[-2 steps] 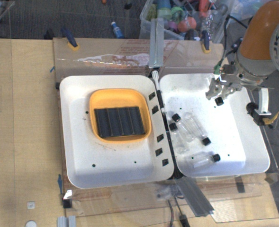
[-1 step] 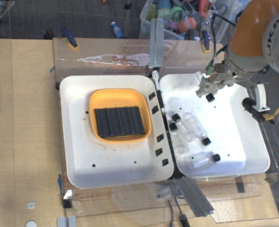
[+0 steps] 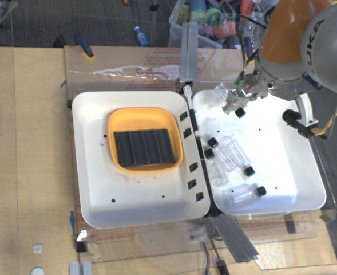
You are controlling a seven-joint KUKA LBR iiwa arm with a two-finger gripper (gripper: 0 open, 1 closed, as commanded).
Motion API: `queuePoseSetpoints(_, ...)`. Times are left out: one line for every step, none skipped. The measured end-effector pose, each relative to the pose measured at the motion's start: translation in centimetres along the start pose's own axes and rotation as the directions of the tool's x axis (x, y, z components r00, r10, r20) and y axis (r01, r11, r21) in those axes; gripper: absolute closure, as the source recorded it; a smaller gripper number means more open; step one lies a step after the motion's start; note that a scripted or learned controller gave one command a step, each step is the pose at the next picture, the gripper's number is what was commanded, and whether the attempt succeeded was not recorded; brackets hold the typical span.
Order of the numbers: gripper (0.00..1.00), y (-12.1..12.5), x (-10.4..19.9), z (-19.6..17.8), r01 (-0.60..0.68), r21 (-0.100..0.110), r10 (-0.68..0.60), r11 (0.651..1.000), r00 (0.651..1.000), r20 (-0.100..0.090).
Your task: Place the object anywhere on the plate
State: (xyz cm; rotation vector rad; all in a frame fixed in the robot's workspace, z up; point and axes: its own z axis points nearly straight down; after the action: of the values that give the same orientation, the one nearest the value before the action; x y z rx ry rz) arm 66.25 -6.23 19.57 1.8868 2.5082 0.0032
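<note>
Because the orange plate (image 3: 145, 139) lies in the left bin (image 3: 94, 199), we judge the clear vials (image 3: 230, 155) in the right bin (image 3: 294, 176) await transfer; our tool (image 3: 237, 103) hovers above that bin's far edge, its state we cannot tell.

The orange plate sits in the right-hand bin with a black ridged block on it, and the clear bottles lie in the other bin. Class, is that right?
Not quite. The camera view shows the orange plate in the left-hand bin, still with the black ridged block on it. The clear bottles lie in the right-hand bin.
</note>
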Motion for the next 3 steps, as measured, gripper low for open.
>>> queuePoseSetpoints(1.0, 1.6, 3.7, -2.0, 0.229, -0.002, -0.229, 0.973, 0.973, 0.001)
queuePoseSetpoints(1.0, 2.2, 5.6, -3.6, 0.395, -0.002, -0.395, 0.919, 0.919, 0.001)
queuePoseSetpoints(1.0, 2.2, 5.4, -4.7, 0.392, -0.008, -0.392, 0.92, 0.92, 0.003)
